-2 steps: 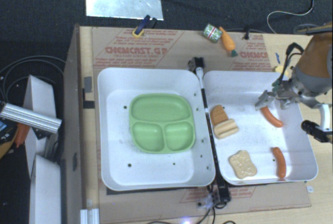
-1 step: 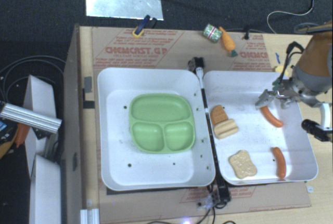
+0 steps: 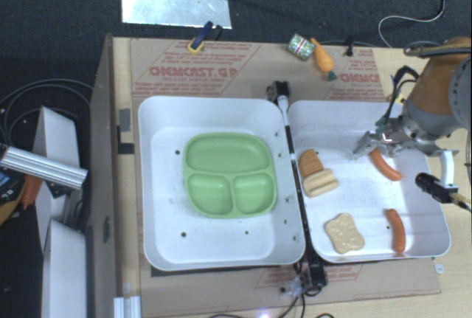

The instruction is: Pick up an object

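The right white bin [image 3: 431, 239] holds an orange-red sausage [image 3: 386, 164] near its upper right and a second sausage [image 3: 397, 229] at the lower right. A beige cracker [image 3: 344, 232] lies near the front, and a tan bread piece [image 3: 316, 173] rests by the left wall. My gripper [image 3: 376, 141] reaches in from the right and hangs right above the upper end of the first sausage, close to it or touching it. No object is seen lifted.
The left white bin [image 3: 158, 228] carries a green divided plate [image 3: 228, 174]. Behind the bins, on the cardboard, lie a small can [image 3: 300, 46], a toy carrot [image 3: 323, 57] and a yellow-blue clip [image 3: 201, 37]. A black fitting [image 3: 435, 187] sticks out by the right bin's right wall.
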`<state>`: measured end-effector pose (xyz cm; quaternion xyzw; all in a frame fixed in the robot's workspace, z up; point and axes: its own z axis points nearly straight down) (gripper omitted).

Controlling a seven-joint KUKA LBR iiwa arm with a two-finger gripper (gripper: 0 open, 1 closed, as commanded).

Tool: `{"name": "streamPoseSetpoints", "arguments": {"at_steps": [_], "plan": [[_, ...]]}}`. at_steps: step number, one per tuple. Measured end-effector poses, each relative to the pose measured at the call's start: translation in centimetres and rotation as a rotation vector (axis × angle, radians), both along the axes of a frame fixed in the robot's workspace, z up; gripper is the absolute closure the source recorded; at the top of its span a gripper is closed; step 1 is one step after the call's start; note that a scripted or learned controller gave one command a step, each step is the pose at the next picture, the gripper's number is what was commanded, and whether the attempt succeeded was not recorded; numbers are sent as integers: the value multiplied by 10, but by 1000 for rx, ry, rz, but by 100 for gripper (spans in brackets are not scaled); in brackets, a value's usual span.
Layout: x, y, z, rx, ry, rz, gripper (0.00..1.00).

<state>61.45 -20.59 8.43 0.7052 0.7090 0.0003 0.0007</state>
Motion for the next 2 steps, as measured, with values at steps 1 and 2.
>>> {"name": "streamPoseSetpoints", "arguments": {"at_steps": [1, 2], "plan": [[1, 0, 11, -2, -3, 3, 100], [-45, 126, 101, 2, -4, 0, 100]]}}
